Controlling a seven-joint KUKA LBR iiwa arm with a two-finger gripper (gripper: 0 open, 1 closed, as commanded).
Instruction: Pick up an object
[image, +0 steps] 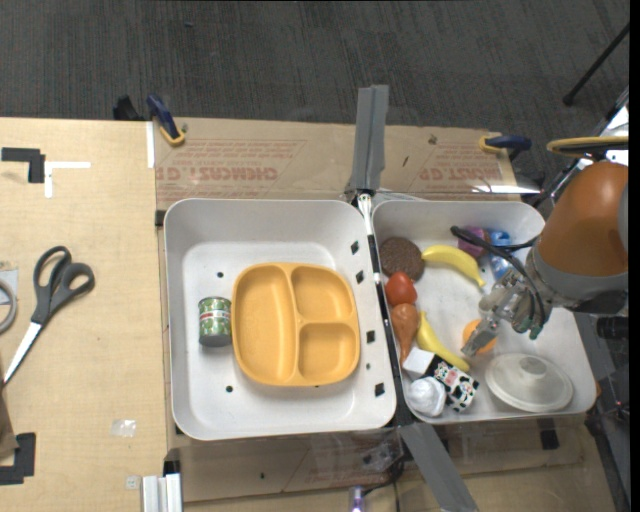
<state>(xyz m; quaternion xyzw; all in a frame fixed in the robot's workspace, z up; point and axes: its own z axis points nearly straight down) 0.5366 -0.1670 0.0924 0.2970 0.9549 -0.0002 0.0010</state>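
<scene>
End effector (487, 335) hangs low in the right bin (575, 345), reaching in from the bin's right side, the grey arm with its orange band (597, 215) bulking above the bin's right wall. Its fingers point down and to the left, and whether they are open or closed I cannot tell. A small orange piece (474, 333) lies right at the fingertips; I cannot tell if it is gripped or merely touched.

Nearest in that bin, against its front wall, sit a white lid (529, 380), a black-and-white cube (455, 385) and a pale round thing (427, 398). Just beyond them a banana (433, 342) lies with its long axis slanting from near the cube up toward the bin's left wall. Along that left wall stand a carrot-coloured piece (404, 322), then a tomato (400, 289), then a brown disc (401, 255). A second banana (452, 262) curves across the bin's far half, long axis roughly left to right, one end dipping toward the end effector. Blue and purple things (490, 242) rest by the far wall.

Left of the right bin, the other bin (190, 320) holds a yellow tray (296, 323) and a can (214, 321). Scissors (48, 290) lie on the worktop (80, 400).
</scene>
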